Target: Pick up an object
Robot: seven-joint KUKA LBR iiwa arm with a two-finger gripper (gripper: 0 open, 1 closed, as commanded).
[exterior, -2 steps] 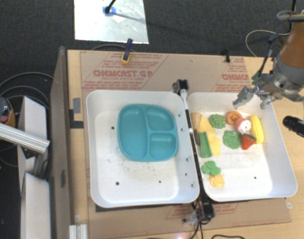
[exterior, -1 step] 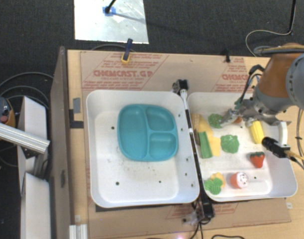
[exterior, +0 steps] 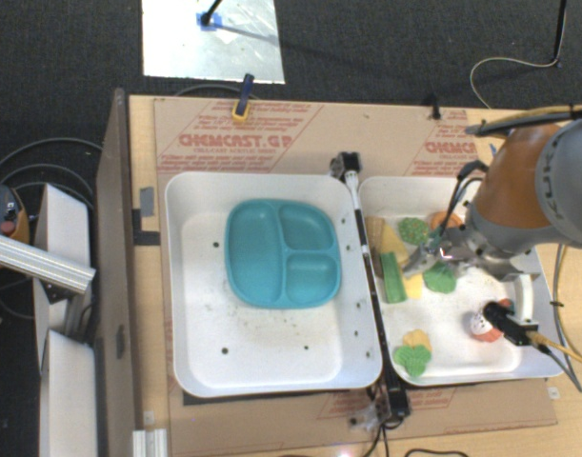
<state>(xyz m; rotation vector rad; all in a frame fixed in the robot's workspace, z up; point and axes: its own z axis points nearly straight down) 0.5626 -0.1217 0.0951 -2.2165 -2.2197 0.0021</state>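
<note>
Desk (exterior: 271, 127) with two bins; toys crowd the right bin (exterior: 529, 374).
Hand (exterior: 433, 255) low over green toy (exterior: 441, 279), seemingly lined up for grasping; grip state indiscernible.

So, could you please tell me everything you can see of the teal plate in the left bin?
The teal plate is a rounded-square tray that looks like smooth plastic, moulded into three compartments: one tall section on its left, and two smaller ones on its right. It lies flat and upright, open side up, on the floor of the left bin, towards the bin's upper right area. Its compartments look bare, and nothing but the bin floor touches it.
</note>
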